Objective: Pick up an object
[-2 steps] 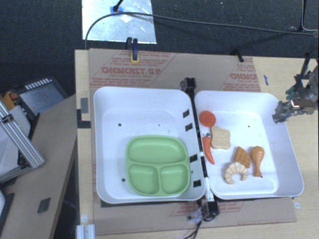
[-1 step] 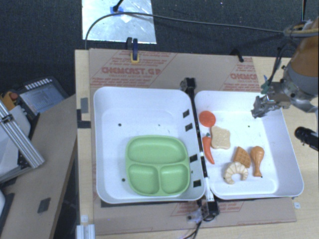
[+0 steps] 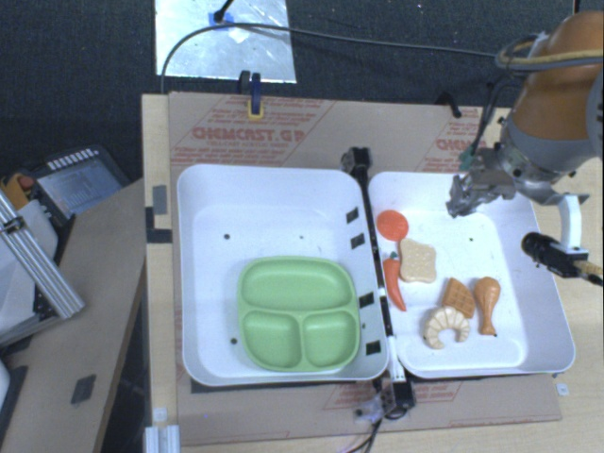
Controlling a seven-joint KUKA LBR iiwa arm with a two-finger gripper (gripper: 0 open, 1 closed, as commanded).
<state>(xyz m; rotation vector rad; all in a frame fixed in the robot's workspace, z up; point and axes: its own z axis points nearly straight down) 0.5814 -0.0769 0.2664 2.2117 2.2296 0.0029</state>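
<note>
The right bin (image 3: 543, 347) holds toy food: a red-orange round slice (image 3: 393, 224), a pale bread slice (image 3: 418, 261), an orange carrot (image 3: 394, 284), a waffle-like wedge (image 3: 459, 296), a brown drumstick (image 3: 487, 302) and a cream shrimp (image 3: 445, 326). My gripper (image 3: 462, 202) hangs over the bin's back part, up and to the right of the round slice. Nothing shows between its fingers.
The left bin (image 3: 203, 253) holds a green divided plate (image 3: 298, 312). A black clip strip (image 3: 370, 262) runs between the two bins. A silver sheet (image 3: 226, 22) lies behind the bench, and grey equipment (image 3: 38, 262) stands at the left.
</note>
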